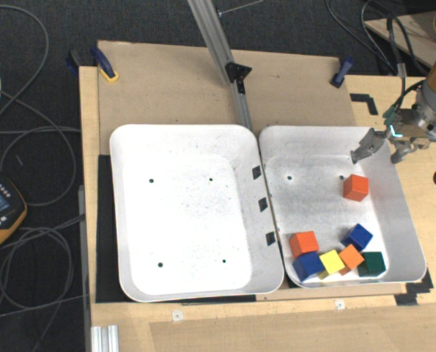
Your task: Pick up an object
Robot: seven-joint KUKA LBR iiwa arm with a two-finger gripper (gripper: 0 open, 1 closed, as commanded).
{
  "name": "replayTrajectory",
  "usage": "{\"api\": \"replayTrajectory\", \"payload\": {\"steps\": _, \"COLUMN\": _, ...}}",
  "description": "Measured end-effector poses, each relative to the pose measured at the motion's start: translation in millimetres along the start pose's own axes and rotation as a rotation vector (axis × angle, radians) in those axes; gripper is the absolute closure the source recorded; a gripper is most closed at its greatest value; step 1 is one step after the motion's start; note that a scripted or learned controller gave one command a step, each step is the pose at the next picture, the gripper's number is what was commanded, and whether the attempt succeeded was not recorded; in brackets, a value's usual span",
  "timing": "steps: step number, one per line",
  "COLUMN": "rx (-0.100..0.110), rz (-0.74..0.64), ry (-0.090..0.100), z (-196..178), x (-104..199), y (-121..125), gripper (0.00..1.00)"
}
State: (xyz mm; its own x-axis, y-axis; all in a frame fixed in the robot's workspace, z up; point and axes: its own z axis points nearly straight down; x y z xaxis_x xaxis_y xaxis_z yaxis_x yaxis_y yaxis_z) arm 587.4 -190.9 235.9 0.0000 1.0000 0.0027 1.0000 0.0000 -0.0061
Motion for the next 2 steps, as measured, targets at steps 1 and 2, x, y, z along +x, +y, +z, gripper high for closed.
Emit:
{"api": "replayTrajectory", "payload": {"steps": 1, "rx": -0.005, "rz": -0.002, "ry": -0.002, "z": -3, "x": 0, "y": 1, "gripper": 0.0}}
{"api": "replayTrajectory", "payload": {"steps": 2, "rx": 0.001, "rz": 0.0, "ry": 0.0, "z": 60, "x": -1, "y": -3, "gripper": 0.0}}
